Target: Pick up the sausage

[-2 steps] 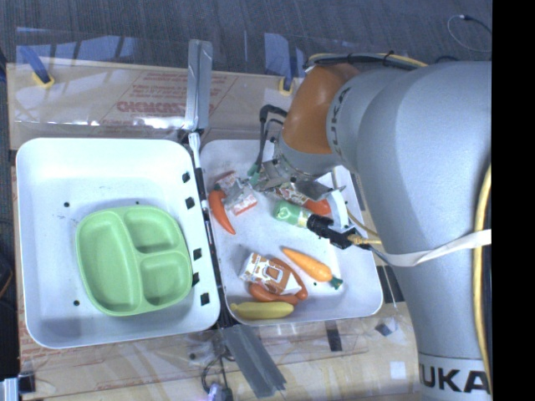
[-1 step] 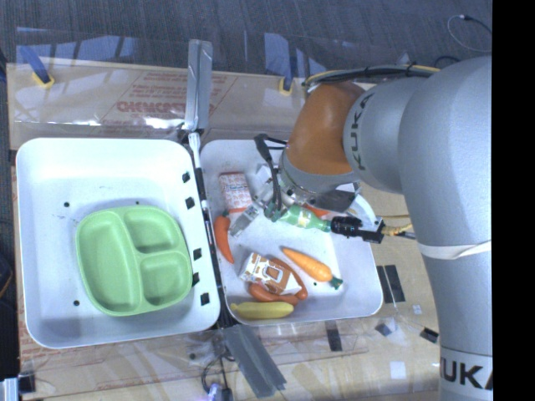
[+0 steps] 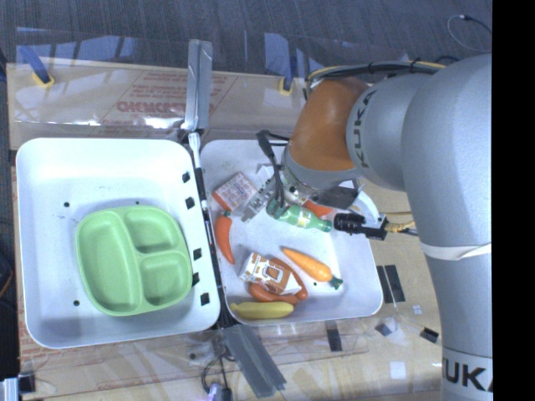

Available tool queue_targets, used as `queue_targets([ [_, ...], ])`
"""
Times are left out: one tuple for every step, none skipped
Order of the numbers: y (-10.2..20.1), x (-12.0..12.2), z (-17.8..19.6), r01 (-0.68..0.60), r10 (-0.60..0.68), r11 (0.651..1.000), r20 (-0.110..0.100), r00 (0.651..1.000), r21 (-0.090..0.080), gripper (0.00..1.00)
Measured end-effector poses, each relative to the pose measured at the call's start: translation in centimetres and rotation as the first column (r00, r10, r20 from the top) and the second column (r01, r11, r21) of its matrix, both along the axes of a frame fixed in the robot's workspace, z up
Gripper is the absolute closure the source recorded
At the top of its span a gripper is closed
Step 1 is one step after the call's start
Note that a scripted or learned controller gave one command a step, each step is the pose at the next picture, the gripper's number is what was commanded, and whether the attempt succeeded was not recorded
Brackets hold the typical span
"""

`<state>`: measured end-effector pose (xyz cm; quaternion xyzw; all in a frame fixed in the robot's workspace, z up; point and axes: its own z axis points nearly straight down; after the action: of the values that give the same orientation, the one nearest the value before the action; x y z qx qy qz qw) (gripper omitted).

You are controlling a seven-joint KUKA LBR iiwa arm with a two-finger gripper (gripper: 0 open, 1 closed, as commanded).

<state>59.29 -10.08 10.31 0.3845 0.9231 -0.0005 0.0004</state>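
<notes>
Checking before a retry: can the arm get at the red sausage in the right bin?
Probably only awkwardly: the red sausage lies partly under an orange-and-white packet, with a yellow banana close beside it, leaving little of it exposed from above.

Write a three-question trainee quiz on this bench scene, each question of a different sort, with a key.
1. True or false: the green divided plate lies in the left bin.
2. Multiple choice: which item lies nearest the right bin's front rim? A) banana B) green bottle C) carrot
3. Fill in: the arm hangs over the ____ bin.

Key:
1. True
2. A
3. right
</notes>
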Motion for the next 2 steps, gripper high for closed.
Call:
queue_targets([
  [0.0, 0.0, 0.0, 0.0, 0.0, 1.0, 0.0, 1.0, 0.0, 0.0],
  [0.5, -5.4, -1.2, -0.439, 0.439, 0.898, -0.003, 0.898, 0.003, 0.0],
])
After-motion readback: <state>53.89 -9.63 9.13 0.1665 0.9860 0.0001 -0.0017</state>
